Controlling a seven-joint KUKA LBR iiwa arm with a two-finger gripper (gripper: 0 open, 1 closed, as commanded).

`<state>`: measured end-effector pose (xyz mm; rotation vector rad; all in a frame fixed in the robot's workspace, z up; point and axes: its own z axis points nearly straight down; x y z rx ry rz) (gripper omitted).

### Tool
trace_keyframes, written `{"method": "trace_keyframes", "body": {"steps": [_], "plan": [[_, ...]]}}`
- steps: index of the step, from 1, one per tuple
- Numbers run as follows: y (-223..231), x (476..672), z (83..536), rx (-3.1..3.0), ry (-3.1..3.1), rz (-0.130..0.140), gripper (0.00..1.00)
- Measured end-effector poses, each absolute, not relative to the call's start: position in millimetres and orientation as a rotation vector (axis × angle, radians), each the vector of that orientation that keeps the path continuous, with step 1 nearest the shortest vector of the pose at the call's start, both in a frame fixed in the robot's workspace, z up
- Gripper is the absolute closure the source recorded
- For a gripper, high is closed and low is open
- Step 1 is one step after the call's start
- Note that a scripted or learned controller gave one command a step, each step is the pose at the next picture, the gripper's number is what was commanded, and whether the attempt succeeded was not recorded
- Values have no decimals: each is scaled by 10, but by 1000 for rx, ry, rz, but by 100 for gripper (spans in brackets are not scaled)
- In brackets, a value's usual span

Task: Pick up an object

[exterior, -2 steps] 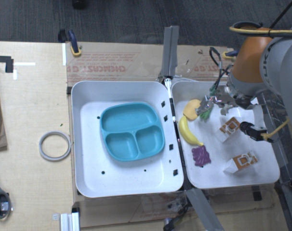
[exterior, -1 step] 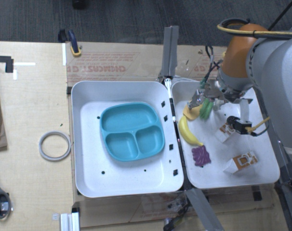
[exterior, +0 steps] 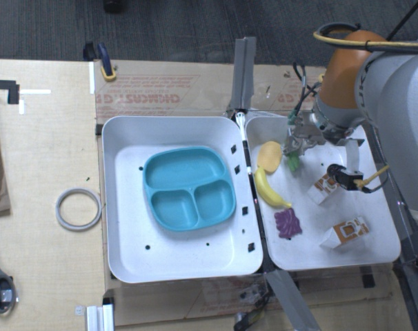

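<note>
Since the gripper [exterior: 294,145] hangs low over the upper part of the right bin [exterior: 381,250], you're lining up on the yellow pear-shaped fruit [exterior: 269,156] or the small green thing [exterior: 292,161] under it.

Can't tell if the jaws are apart or together, too small and dark. Go straight down and keep off the bin's left wall; the banana [exterior: 270,189] sits touching the fruit, so nudging is likely. Purple grapes [exterior: 287,223] and two small cartons [exterior: 323,187] [exterior: 345,232] lie lower right. Left bin [exterior: 126,247] holds a blue divided tray [exterior: 189,188]; a tape ring [exterior: 78,208] sits on the worktop [exterior: 43,150] mid-left.

Glossy plastic tray [exterior: 189,188], pale wood bench [exterior: 43,164]
</note>
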<state>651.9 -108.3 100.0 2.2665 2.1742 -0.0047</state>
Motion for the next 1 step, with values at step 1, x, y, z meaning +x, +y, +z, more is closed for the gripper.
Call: {"method": "trace_keyframes", "body": {"steps": [1], "plan": [[-476, 6587, 1904, 2451, 1965, -5, 100]]}}
